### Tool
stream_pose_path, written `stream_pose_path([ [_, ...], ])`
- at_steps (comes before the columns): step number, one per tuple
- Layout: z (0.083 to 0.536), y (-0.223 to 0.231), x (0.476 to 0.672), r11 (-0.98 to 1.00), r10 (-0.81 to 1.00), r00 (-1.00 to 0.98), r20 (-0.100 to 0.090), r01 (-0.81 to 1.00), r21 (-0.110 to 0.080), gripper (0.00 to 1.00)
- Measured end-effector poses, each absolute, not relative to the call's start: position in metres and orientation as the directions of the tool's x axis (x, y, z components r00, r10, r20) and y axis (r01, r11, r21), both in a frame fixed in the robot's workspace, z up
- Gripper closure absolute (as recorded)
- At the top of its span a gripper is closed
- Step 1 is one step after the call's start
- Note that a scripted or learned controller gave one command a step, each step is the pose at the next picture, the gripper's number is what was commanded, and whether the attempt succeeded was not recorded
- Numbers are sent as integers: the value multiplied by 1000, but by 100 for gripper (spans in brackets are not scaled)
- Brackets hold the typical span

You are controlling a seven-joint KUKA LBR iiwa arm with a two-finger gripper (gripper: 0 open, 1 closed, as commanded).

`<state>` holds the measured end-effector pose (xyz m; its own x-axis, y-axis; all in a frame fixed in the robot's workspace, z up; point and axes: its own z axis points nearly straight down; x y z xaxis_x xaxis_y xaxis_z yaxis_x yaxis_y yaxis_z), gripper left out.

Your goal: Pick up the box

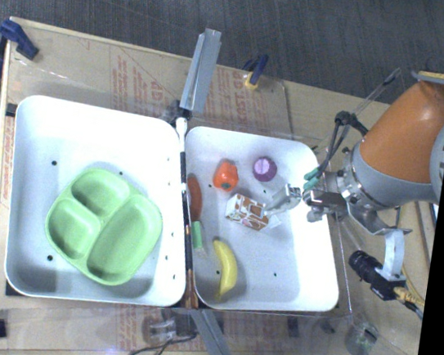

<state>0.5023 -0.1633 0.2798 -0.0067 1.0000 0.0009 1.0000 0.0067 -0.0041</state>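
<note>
Box (247, 212) just left of jaws (288, 197), right bin (317, 290)

We see it flat on the bin floor, touching or nearly touching the jaw tips; long axis runs left-right w/ slight downward tilt to the right, pointing approx. at the jaws. We can't tell if jaws are open or closed. We'd judge approach needs a short shift left.

My arm (398, 162) shows a rounded orange band over a grey wrist, thin dark cables, and a small metallic gripper (287, 197).

Green divided plate (104, 227) — left bin (22, 184), banana (226, 269), purple ball (265, 168)
</note>
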Motion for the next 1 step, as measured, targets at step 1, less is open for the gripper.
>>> stream_pose_path([
  [1, 268, -195, 545, 15, 1000, -15, -1, 1000, -4, 0],
])
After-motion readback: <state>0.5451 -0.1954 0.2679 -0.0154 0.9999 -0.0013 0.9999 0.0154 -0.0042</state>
